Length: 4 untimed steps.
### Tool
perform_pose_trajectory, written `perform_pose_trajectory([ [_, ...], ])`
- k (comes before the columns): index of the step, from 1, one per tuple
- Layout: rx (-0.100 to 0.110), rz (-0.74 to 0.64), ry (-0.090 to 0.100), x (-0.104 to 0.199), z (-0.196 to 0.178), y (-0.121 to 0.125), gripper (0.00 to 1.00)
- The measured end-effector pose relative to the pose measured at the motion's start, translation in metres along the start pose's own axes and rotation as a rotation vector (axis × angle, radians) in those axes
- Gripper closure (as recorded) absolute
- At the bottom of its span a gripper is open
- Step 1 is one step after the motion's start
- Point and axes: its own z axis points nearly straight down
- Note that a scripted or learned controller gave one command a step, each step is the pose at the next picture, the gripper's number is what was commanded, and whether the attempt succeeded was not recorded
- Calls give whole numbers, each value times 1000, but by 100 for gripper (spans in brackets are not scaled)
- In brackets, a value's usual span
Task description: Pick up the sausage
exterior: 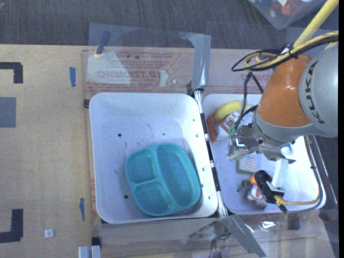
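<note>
The sausage (211,128), a short red-brown piece, lies against the left wall of the right bin (314,190), just below the yellow banana (228,110). My gripper (235,145) hangs over the middle of the right bin, a little right of and below the sausage, under the orange wrist band. Nothing shows between the gripper and the sausage, and they look apart.
A teal divided plate (161,179) rests in the left bin (107,112). In the right bin a pale checked item (247,164) lies under the gripper, and a small orange and green item (252,191) sits near the front wall. The arm covers the bin's right half.
</note>
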Motion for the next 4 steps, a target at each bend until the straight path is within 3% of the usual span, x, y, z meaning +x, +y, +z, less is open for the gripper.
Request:
perform_pose_trajectory([
  [1,0,4,0,2,0,-2,100],
  [2,-1,-154,0,8,0,-21,100],
  [3,-5,-63,-2,4,-21,52,100],
  [4,-5,92,-2,43,-1,66,100],
])
